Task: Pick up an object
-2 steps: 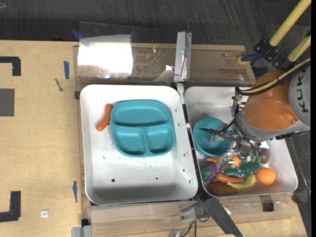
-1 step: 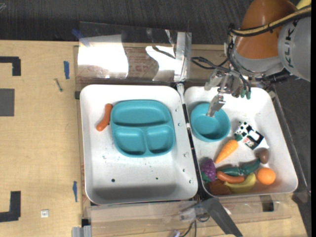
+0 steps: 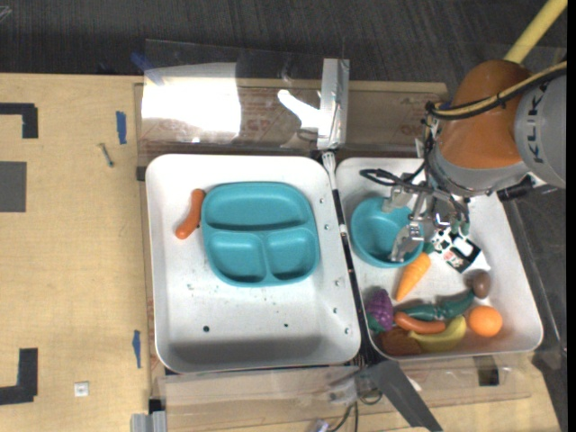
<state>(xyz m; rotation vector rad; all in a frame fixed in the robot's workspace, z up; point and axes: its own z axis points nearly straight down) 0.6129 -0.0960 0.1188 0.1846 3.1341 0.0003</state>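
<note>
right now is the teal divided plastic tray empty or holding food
Empty: the teal divided plastic tray shows three bare compartments. The orange sausage-shaped toy lies beside it.

An orange carrot (image 3: 411,277) lies tilted in the right bin (image 3: 522,268), beside the teal bowl (image 3: 378,232).

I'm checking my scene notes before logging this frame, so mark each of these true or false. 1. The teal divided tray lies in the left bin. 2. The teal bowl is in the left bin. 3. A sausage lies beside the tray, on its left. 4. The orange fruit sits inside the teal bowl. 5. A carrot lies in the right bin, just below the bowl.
1. True: the teal divided tray lies in the left bin.
2. False: the teal bowl is in the right bin.
3. True: the sausage lies at the tray's left edge.
4. False: the orange fruit lies on the bin floor near the lower right corner.
5. True: the carrot lies there.
</note>
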